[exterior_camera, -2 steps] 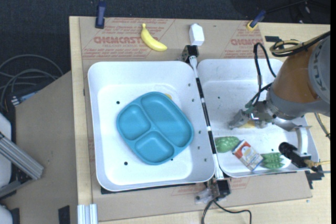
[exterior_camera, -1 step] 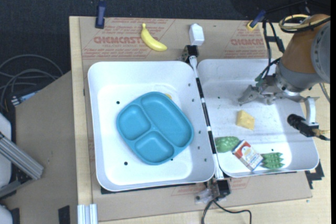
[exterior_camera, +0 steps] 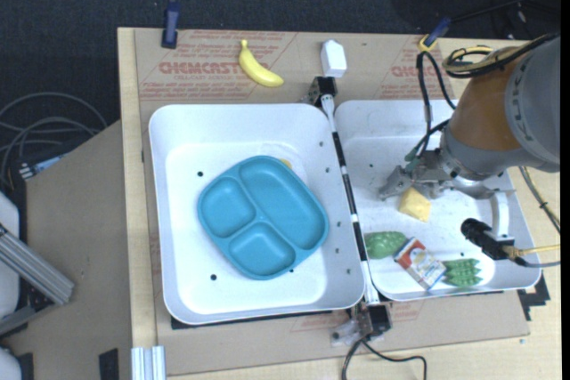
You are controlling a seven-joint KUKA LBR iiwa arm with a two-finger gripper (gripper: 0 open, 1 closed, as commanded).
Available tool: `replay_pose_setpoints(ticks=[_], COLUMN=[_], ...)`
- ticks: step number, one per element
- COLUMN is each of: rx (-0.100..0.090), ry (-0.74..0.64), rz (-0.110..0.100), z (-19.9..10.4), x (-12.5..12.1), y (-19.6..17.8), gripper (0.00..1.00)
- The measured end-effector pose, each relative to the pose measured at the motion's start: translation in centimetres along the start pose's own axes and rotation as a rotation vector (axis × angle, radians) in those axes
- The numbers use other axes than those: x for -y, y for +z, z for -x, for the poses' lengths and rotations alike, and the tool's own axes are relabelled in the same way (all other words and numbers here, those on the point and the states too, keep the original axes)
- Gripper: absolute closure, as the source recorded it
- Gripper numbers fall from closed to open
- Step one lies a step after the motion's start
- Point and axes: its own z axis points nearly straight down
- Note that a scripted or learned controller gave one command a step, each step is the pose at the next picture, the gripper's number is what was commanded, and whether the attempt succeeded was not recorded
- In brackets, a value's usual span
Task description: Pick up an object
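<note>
Arm comes in from the right, and the gripper [exterior_camera: 408, 182] is down in the right bin [exterior_camera: 374, 133], fingers spread apart around the top of a yellow block [exterior_camera: 415, 206], not closed on it. Near the front of that bin there's a green piece [exterior_camera: 385, 244], a red-and-white packet [exterior_camera: 419, 262] and a green leafy thing [exterior_camera: 465, 272]. The left bin [exterior_camera: 178, 138] has a blue divided plate [exterior_camera: 260, 215]. A banana [exterior_camera: 258, 67] sits on the table [exterior_camera: 214, 67] behind the bins.
</note>
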Motion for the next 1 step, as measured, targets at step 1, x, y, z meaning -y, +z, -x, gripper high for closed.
replay_pose_setpoints(ticks=[1], rx=[0.001], ry=[0.0], rz=[0.002], z=[0.04], x=[-0.03], y=[-1.01], gripper=[1.0])
